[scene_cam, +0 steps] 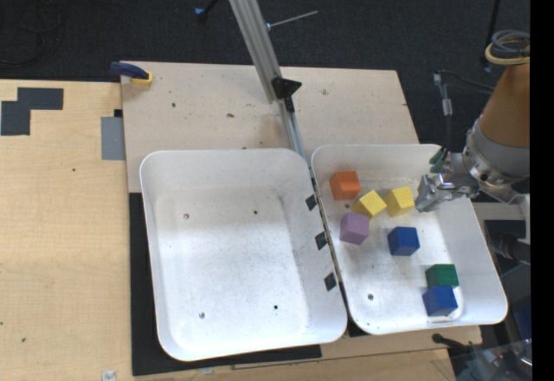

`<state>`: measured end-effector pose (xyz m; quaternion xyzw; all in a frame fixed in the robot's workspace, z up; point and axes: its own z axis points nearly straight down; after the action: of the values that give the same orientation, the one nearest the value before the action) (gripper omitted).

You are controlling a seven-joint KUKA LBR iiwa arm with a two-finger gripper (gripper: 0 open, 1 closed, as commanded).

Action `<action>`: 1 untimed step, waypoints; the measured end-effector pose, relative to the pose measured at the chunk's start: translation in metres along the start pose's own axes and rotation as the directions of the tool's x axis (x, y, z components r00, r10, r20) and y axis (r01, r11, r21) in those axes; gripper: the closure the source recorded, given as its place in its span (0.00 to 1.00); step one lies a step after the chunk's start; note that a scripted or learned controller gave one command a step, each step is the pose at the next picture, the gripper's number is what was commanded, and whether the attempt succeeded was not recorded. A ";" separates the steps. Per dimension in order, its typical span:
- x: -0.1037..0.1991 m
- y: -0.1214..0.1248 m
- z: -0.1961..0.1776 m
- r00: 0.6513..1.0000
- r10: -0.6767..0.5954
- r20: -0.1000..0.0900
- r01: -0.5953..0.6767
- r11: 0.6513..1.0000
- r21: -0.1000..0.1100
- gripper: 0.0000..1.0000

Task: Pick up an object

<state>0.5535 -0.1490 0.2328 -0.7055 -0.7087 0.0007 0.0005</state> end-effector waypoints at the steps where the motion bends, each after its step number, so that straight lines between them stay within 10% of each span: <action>1: 0.052 -0.004 -0.007 1.000 0.000 -0.003 0.000 1.000 0.001 1.00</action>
<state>0.5495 -0.0965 0.2395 -0.7056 -0.7086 -0.0001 0.0021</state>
